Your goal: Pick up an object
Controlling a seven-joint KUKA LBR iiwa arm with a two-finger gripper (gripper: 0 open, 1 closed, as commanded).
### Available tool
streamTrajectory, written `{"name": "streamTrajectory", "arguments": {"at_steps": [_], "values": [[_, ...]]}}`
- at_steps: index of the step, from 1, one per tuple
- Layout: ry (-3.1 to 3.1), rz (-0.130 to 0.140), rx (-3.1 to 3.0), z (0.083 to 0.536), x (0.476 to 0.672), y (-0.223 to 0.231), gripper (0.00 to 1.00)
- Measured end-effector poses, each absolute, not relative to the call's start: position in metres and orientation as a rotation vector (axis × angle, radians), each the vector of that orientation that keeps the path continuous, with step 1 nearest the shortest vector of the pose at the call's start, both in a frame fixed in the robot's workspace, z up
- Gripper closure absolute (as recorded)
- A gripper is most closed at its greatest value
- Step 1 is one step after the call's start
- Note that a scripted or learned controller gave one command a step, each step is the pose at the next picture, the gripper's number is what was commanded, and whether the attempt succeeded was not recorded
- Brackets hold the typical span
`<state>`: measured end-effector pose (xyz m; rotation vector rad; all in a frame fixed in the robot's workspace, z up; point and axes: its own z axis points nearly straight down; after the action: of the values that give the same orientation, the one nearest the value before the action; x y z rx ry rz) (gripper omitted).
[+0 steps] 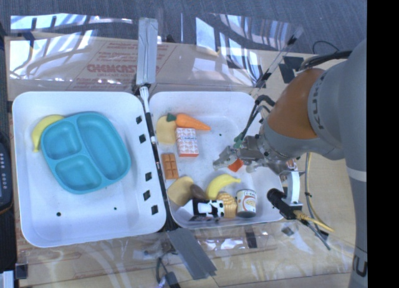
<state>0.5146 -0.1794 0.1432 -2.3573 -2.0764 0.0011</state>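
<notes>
The jaws (232, 159) are low in the right bin (206, 101), at center right of the frame; whether they are spread or pressed together, I cannot tell. A small orange-red piece (235, 166) lies just below them. Near it are a banana (222, 184) and a can (246, 202). A carrot (192, 121) lies upper left. The left bin (37, 218) holds a blue plate (84, 151).

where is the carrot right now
The carrot lies near the top of the right bin in the camera view, just above the small orange-and-white carton and right of a pale yellow toy.
</notes>
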Motion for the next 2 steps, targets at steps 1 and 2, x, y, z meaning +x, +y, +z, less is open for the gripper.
{"name": "streamTrajectory", "arguments": {"at_steps": [1,2], "values": [[-2.089,0.002,-2.344,0.0916,0.524,-0.1721,0.0],[-2.105,0.004,-2.324,0.0949,0.5176,-0.1697,0.0]]}}
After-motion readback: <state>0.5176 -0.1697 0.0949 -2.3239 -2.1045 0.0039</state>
